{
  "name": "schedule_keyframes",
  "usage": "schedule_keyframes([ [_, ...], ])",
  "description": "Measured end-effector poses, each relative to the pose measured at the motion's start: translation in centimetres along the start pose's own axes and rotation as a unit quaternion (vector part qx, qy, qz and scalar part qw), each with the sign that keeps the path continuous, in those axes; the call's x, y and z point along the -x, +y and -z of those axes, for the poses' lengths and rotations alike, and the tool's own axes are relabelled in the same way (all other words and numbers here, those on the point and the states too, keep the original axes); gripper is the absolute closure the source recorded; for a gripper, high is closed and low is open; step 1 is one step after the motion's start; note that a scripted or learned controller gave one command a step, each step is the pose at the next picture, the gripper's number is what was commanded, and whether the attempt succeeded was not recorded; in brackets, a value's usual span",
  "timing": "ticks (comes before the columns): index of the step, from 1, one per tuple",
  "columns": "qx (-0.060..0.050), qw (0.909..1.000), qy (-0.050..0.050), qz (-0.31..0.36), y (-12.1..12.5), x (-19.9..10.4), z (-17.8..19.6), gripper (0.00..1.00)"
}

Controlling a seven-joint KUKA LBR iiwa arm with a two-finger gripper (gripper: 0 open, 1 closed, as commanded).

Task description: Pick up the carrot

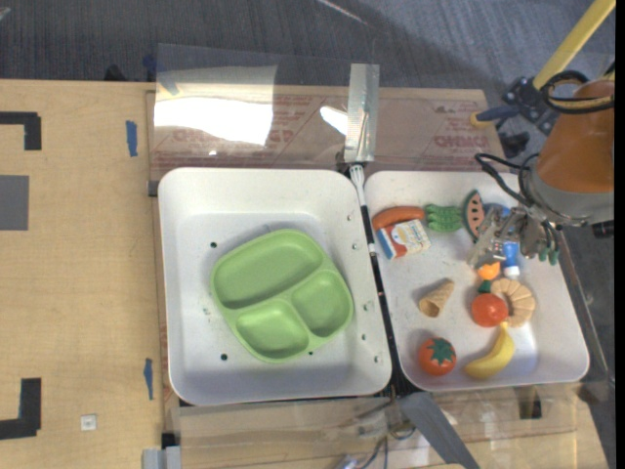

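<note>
As seen from above at a slant: two shallow white bins side by side on a tabletop (pixel 68 262).

Left bin (pixel 176 262): holds a green divided plate (pixel 283 294), three compartments, set at an angle near the middle.

Right bin (pixel 576 355): crowded with toy food.
- Carrot (pixel 398 215): far left corner of the right bin, lying flat, orange body toward the dividing wall, green leafy top pointing right. Untouched, well apart from the gripper.
- Small white carton (pixel 408 238) with blue and red print: just in front of the carrot, touching or nearly so; cannot tell which.
- Watermelon slice (pixel 474 213): just right of the carrot's leaves, by the far wall.
- Cone (pixel 437 297): mid-bin, tilted.
- Tomato (pixel 490 309): right of the cone, against a tan pastry (pixel 520 299).
- Banana (pixel 491 356): near right, below the tomato.
- Red fruit with green cap (pixel 437 356): near left, beside the banana's tip.

Gripper (pixel 503 240): over the right bin's far right part, beyond the tomato and pastry, right of the watermelon slice. Tangled visually with cables and small bright bits beneath; opening cannot be told, nor whether anything sits in its grip.

Arm (pixel 576 154): orange band at the right edge, above the bin's far right corner.
</note>
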State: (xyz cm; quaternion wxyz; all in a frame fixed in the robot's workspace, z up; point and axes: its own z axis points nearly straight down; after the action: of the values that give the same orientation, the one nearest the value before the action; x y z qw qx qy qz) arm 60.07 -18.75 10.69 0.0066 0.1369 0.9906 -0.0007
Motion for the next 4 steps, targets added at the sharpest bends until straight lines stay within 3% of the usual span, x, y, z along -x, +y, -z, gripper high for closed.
schedule_keyframes([
  [1, 0.0, 0.9967, 0.0, 0.081, -2.7, -7.9, -1.5, 1.0],
  [2, 0.002, 0.9999, 0.0, -0.017, 3.9, -0.7, -1.6, 1.0],
  [3, 0.0, 0.9965, -0.002, -0.084, 3.6, 2.6, 7.6, 1.0],
  [4, 0.0, 0.9965, 0.003, -0.084, 3.6, 2.4, 7.0, 0.0],
])
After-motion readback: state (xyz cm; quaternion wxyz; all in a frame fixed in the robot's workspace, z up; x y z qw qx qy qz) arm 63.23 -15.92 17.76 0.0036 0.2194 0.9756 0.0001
